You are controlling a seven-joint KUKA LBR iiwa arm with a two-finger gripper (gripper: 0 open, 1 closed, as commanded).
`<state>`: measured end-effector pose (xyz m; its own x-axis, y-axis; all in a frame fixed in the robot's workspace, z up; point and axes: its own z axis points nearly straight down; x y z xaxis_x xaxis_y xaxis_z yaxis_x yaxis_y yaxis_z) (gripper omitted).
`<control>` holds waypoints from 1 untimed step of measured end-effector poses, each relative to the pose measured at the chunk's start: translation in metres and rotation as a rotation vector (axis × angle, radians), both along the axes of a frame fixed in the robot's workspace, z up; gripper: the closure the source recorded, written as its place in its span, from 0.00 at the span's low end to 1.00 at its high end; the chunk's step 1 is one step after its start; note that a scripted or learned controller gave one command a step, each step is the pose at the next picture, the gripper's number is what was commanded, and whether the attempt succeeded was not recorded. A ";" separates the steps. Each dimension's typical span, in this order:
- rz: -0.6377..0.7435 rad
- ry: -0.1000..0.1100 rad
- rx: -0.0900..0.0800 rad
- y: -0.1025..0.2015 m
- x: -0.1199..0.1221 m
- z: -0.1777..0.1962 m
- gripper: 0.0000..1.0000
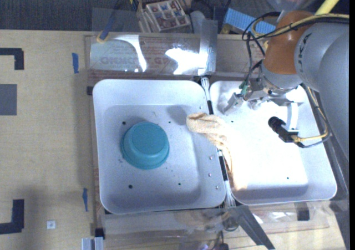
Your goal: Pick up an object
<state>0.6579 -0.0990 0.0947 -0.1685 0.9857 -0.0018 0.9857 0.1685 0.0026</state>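
1. A teal bowl (145,144) is sitting upside down in the left bin (111,96), left of its middle.
2. A tan cloth (213,132) is lying across the divide between the two bins, trailing toward the near side.
3. The gripper (236,101) is hanging over the far left corner of the right bin (277,174), just right of the cloth's far end and apart from it.
4. I cannot tell how the gripper is set.

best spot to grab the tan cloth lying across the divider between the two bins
Probably the bunched upper end of the crumpled tan cloth, lying in the left white bin, coming straight down from above. It is thickest there; its narrow tail drapes along the divider toward the right white bin, leaving fingers little room.
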 end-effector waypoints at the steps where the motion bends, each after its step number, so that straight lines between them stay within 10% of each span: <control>1: -0.195 -0.001 0.000 -0.019 0.010 0.034 0.00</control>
